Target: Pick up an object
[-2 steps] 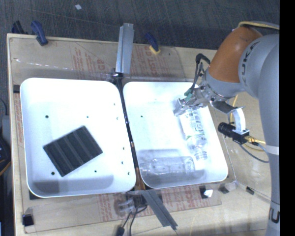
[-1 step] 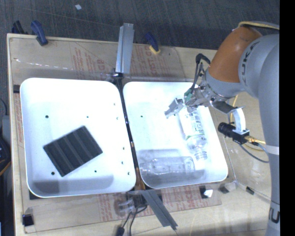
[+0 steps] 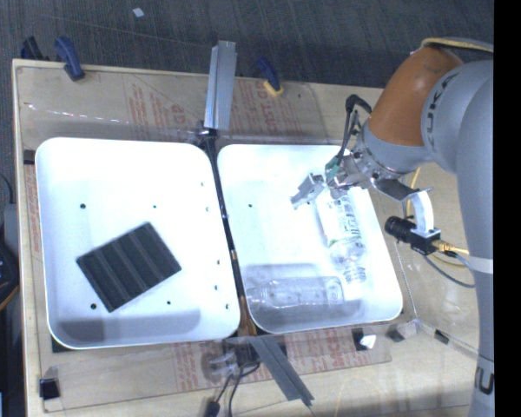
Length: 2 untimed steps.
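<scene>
A clear plastic bottle (image 3: 343, 231) with a pale label lies lengthwise along the right side of the right bin (image 3: 269, 168). A second clear bottle (image 3: 295, 289) lies across that bin's front edge. A dark ribbed rectangular slab (image 3: 128, 265) rests flat in the left bin (image 3: 61, 168). My gripper (image 3: 315, 187) hangs over the right bin's upper right part, just at the far end of the labelled bottle. Nothing can be seen held in it.
The grey arm with its orange band (image 3: 417, 94) reaches in from the right, above the right bin's far right corner. A metal divider bar (image 3: 219, 85) runs between the bins at the back. Blue clamps (image 3: 69, 59) sit on the bench's rear edge.
</scene>
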### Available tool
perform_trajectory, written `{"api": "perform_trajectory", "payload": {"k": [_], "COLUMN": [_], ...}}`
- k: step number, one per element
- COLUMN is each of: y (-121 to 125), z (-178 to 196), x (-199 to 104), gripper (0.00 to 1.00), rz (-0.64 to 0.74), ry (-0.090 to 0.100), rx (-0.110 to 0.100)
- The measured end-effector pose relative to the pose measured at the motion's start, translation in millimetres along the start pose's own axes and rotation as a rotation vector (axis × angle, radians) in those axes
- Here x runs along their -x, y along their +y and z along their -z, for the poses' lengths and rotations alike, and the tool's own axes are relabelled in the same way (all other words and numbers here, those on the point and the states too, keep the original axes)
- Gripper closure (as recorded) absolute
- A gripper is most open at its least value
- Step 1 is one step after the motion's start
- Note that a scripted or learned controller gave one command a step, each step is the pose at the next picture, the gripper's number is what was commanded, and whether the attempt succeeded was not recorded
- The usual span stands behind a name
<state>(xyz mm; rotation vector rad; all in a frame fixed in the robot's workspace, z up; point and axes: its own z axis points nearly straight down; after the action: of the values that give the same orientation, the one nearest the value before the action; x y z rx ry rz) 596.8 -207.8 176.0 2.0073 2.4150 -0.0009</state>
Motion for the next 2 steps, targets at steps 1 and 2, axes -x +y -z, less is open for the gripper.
{"api": "perform_trajectory", "payload": {"k": [1, 2], "y": [0.0, 0.0], "z": [0.0, 0.0], "x": [0.0, 0.0], "gripper": [0.00, 0.00], "rz": [0.000, 0.000], "ry": [0.000, 0.000], "rx": [0.000, 0.000]}}
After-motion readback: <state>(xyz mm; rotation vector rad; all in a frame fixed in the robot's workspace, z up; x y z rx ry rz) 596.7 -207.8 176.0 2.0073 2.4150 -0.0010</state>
